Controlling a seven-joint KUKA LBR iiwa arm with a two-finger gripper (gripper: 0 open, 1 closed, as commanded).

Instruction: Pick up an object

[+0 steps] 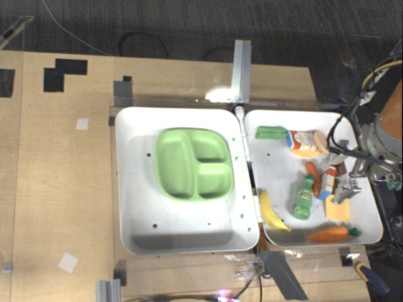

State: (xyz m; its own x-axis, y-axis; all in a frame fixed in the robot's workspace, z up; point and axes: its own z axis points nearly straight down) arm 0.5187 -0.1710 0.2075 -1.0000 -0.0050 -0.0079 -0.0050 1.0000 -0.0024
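The gripper (345,192) hangs low at the right bin (277,231)'s far-right side — whether spread or closed I cannot tell. The approach looks under way; the yellow cheese slice (338,210) lies just below it, the green bottle (303,199) beside — a short descent is needed next.

arm (387,128) cropped at right edge, end effector (345,192) blurred

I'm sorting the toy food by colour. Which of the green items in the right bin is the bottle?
The green bottle lying mid-bin, right of the banana. The other green item is a flat block at the bin's far left corner.
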